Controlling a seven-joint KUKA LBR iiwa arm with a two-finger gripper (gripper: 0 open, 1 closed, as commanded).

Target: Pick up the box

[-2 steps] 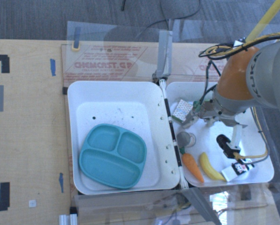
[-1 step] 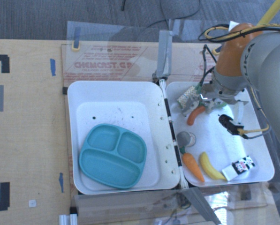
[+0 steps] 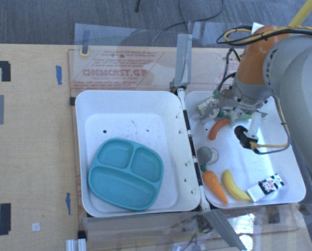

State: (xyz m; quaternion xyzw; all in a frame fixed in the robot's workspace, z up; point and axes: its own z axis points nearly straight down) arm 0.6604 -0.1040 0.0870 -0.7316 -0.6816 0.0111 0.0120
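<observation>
Box sits at 5 o'clock in rt bin, beside banana; gripper at 11 o'clock near carrot, grip state can't tell

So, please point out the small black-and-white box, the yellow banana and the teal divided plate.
Black-and-white box [image 3: 269, 185]: camera view, patterned top face.
Yellow banana [image 3: 233, 185]: camera view, curved middle.
Teal divided plate [image 3: 96, 186]: camera view, lower left rim.

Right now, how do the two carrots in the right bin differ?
The upper carrot lies at the back of the right bin, just under the gripper, tilted up to the right; the lower carrot lies at the front beside the banana, tilted down to the right. The lower carrot looks thicker. Both are orange.
</observation>
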